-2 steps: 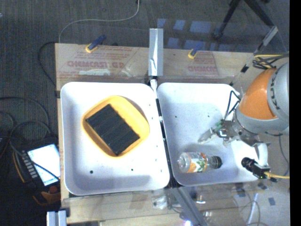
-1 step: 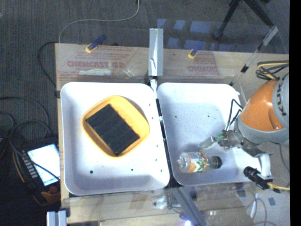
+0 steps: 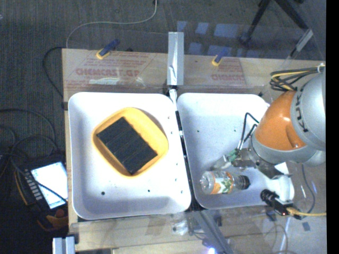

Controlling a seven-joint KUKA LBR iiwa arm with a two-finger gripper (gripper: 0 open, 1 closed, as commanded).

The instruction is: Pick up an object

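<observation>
The bottle [image 3: 223, 182] lies on its side near the near wall of the right bin [image 3: 212, 115], its long axis running left to right, cap end to the right. It sits just below and slightly left of the gripper [image 3: 237, 158], whose state I cannot tell under the wrist. It looks clear, with a green-and-orange label; the left bin [image 3: 85, 194] holds a yellow dish [image 3: 159, 136].

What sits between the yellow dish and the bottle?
In the camera view, the adjoining bin walls separate the yellow dish from the bottle; otherwise bare bin floor.
</observation>
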